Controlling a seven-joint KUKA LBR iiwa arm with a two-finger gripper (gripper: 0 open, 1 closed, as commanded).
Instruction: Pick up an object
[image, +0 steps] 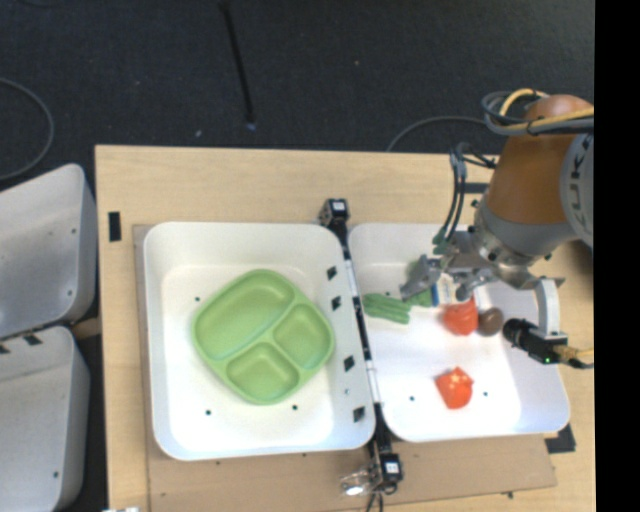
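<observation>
Claw (447, 283) hovers low over the right bin (400, 415); whether it grips anything I cannot tell. Just beside it lie a green object (386, 308), two red objects (460, 318) (454, 387) and a brown one (490, 320).

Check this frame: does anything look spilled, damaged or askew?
Nothing looks spilled or broken. The green divided plate lies at a slant in the left bin, not square to its walls. In the right bin, the loose items sit apart, near the gripper.
</observation>
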